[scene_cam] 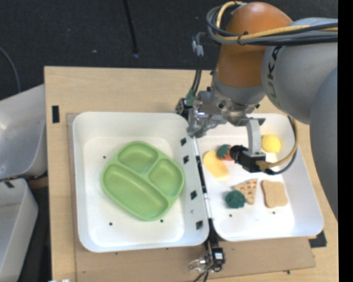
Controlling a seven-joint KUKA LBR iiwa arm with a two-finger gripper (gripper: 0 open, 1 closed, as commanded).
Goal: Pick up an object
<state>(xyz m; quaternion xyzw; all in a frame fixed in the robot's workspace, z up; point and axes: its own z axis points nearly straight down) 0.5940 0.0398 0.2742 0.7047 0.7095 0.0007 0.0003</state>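
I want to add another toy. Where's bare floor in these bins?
In the left bin, bare corners surround the green plate. In the right bin, a bare strip runs between the pizza slice, the toast and the lower rim; its middle is crowded.

In the left bin (94,228) only the green plate (142,180) blocks me, with bare floor round it except beside the middle rim (199,187). The right bin (265,225) is crowded: yellow lump (215,164), ball (271,143), pizza slice (246,190), toast (274,193) and green lump (235,199) sit close, gaps narrow. Its near strip lies open, and my hand (195,124) hangs over that rim's far end.
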